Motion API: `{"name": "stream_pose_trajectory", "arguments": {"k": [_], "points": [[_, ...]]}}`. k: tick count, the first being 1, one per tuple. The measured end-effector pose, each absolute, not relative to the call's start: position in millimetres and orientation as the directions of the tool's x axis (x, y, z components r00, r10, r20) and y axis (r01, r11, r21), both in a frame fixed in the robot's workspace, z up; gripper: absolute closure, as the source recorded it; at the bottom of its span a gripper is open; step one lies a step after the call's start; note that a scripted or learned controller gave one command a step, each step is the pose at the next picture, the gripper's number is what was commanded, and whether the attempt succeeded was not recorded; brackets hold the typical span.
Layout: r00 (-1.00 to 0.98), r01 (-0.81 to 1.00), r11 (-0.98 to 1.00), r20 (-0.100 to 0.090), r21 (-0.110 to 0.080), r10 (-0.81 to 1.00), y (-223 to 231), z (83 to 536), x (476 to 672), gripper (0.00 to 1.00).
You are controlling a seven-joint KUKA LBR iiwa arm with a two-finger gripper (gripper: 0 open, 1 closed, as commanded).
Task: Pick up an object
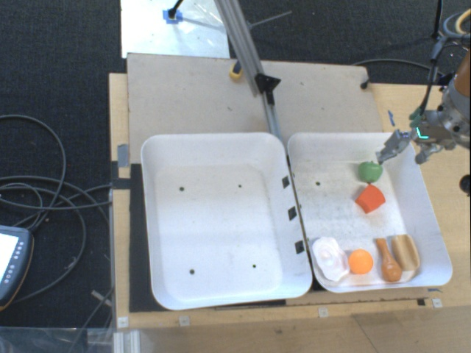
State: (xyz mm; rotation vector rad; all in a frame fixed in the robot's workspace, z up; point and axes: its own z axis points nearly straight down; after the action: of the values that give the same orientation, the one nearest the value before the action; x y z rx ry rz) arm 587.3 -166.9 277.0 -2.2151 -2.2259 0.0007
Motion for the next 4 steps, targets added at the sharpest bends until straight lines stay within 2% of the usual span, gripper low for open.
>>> {"name": "stream_pose_trajectory", "arguments": {"k": [1, 3, 4], "points": [[-0.005, 1.000, 0.005, 0.000, 0.002, 1.000, -167, 279, 587.9, 0.00], [0.000, 1.000, 0.000, 0.000, -0.002, 1.000, -177, 193, 588.5, 0.00], [-0.003, 1.000, 0.003, 0.001, -0.003, 1.000, -169, 136, 593.6, 0.00]]}}
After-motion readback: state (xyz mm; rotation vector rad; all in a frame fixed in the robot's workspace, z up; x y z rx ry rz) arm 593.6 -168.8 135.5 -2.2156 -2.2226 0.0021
